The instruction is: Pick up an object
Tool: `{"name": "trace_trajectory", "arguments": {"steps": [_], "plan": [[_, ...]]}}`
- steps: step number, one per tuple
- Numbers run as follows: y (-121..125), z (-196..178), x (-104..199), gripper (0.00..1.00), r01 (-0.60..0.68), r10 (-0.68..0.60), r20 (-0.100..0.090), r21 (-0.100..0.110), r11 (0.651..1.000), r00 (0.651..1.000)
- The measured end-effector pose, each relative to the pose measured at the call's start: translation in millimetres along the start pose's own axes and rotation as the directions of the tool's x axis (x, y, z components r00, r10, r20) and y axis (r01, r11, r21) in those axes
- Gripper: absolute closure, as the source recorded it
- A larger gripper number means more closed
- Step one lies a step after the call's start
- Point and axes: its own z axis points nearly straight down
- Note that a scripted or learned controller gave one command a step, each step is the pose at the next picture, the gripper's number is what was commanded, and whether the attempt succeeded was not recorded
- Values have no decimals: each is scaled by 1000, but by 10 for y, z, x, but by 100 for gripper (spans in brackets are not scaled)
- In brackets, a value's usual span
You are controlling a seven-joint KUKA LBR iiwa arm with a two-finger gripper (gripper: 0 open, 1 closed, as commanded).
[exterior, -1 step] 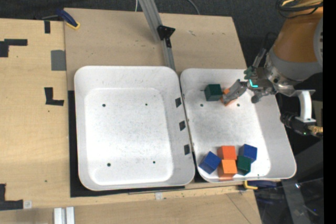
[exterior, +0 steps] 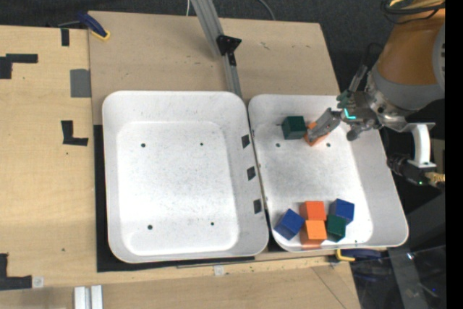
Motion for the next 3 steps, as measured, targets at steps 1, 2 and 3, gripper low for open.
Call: {"name": "trace_trajectory", "arguments": {"steps": [1,2,3], "plan": [[78,486,22,0,-1,1,0,5,1000,1000],[40,1127,-7,0,-2,2,-1,7,1000,1000],[30,1516,-1,0,-2,2,0,3,1000,1000]]}}
